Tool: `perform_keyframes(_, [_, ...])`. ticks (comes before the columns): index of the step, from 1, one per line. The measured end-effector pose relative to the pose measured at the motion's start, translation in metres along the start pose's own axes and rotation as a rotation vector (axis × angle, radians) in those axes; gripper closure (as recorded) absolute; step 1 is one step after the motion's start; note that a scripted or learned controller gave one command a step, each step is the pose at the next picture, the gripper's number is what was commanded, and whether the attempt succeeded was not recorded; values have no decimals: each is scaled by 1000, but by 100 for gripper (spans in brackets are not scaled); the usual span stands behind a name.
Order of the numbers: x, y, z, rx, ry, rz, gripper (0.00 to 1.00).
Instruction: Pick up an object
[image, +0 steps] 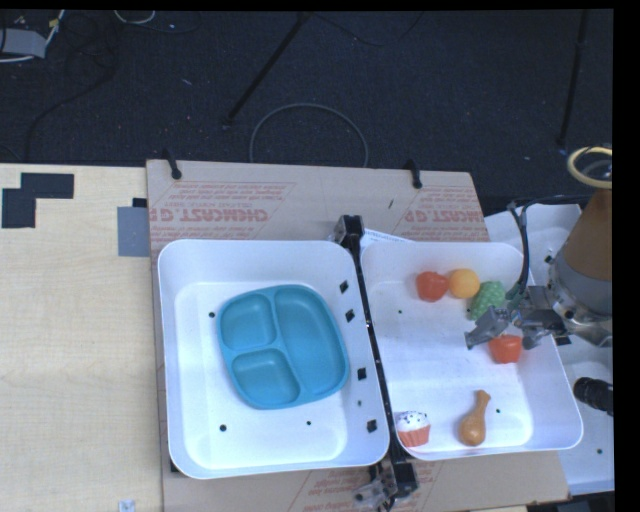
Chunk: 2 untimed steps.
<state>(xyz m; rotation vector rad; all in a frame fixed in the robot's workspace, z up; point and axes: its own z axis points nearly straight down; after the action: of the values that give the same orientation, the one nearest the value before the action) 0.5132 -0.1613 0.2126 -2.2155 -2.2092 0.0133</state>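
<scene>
Reaching in from the right, the grey arm (590, 270) hangs its end effector (503, 330) low over the right bin (555, 425), just above a small red block (506, 348) near that bin's right wall. Whether the end effector is apart, together or clamped cannot be told. A green piece (489, 297) sits just beside it, with an orange ball (463, 283) and a red fruit (432, 286) further left. A cupcake (412, 428) and a drumstick (475, 419) lie near the front edge. The left bin (190, 400) holds a blue divided plate (283, 345). A good grasp likely means centring squarely over the red block, clear of the green piece, before closing.
</scene>
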Motion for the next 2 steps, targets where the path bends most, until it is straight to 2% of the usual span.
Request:
perform_keyframes(1, [0,3,-7,-14,-3,-3,0])
perform_keyframes(2, [-2,-1,56,-7,0,-3,0])
